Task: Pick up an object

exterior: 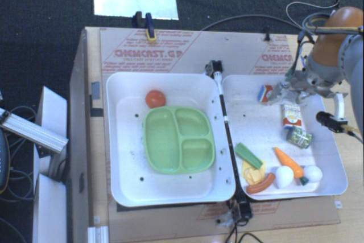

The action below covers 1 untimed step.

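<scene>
The gripper (282,91), fingers I cannot tell, should drop straight onto the small carton (265,93) at nine o'clock.

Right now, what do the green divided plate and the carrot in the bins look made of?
The green divided plate looks like molded plastic: uniform pale green, a soft sheen, rounded compartment walls. The carrot seems to be a plastic toy: flat, even orange with a smooth surface and a dark green stub, though it is small here.
</scene>
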Tool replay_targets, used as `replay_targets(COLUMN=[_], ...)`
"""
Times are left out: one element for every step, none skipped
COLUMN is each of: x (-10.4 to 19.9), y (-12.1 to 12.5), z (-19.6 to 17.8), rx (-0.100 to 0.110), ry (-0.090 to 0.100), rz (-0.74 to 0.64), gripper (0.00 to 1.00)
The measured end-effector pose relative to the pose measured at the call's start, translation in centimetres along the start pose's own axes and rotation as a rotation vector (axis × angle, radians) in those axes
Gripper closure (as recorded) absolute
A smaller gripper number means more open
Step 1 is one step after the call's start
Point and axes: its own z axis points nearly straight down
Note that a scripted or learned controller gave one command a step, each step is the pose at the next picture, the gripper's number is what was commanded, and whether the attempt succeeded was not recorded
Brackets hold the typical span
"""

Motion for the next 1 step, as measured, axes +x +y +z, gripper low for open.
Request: replay_targets(x=[0.0], y=[0.0], z=[0.0], rx=[0.0], ry=[0.0], rz=[0.0], gripper=[0.0])
